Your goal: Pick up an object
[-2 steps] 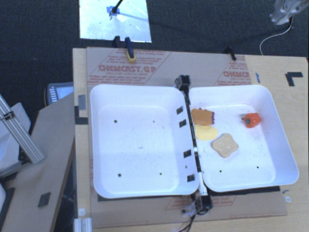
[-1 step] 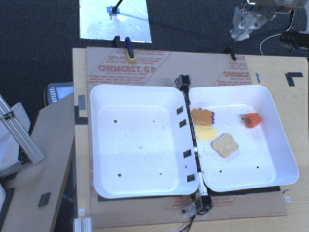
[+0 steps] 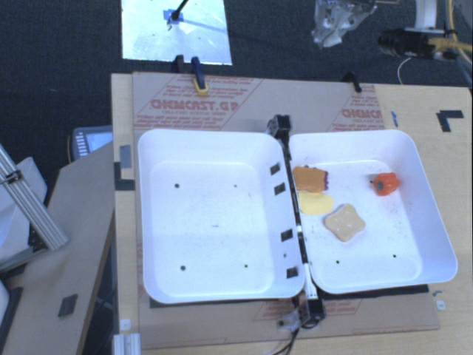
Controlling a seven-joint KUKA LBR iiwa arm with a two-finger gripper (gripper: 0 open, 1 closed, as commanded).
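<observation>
The gripper (image 3: 334, 22) hangs high at the far side of the bench (image 3: 222, 95), beyond both bins and well apart from anything it might lift. Whether it is wide or narrow cannot be told; the metal there is too blurred to read.

All the candidates lie in the right bin (image 3: 421, 198): an orange block with a purple edge (image 3: 310, 178) close to the divider, a flat yellow piece (image 3: 315, 203) just beside it and toward the near side, a tan toast-shaped slice (image 3: 344, 222) near that, and a small red-orange item (image 3: 383, 183) standing alone toward the right wall. The left bin (image 3: 211, 217) holds none.

The pick looks not yet begun; this is the approach stage. The next move calls for travelling over the right bin and descending; the lone red-orange item seems the easiest target, since its neighbours are well apart
</observation>
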